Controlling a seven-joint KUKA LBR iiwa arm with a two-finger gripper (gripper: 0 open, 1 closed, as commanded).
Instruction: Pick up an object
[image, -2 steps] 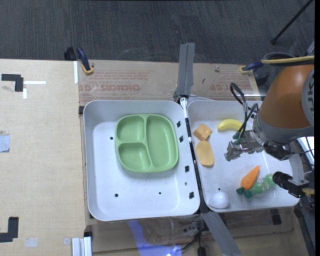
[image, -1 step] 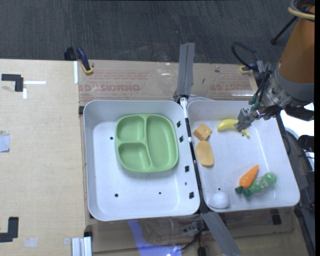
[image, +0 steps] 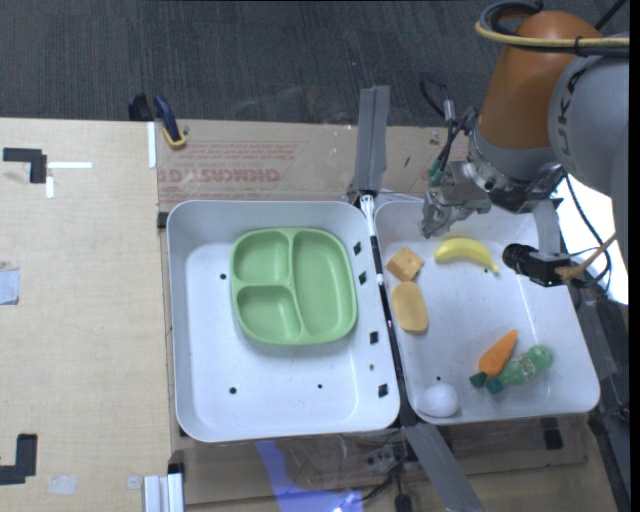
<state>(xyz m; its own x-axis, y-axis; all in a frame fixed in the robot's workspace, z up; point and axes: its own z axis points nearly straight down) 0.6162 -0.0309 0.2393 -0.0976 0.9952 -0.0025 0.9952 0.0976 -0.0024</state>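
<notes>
I watch through one fixed camera above the bench (image: 80, 300), tilted down — both white bins (image: 200, 330) centre-frame, the arm (image: 545, 90) entering upper right.

My arm (image: 545, 75) ran off the top and right edges, so its upper links were lost. My gripper (image: 440, 222) sat in shadow over the right bin's (image: 560, 330) far corner, too dark to read clearly. The green bottle (image: 522, 368) lay partly behind the carrot (image: 498, 353). A purple patch (image: 290, 478), perhaps a bag, was cut by the bottom edge.
</notes>
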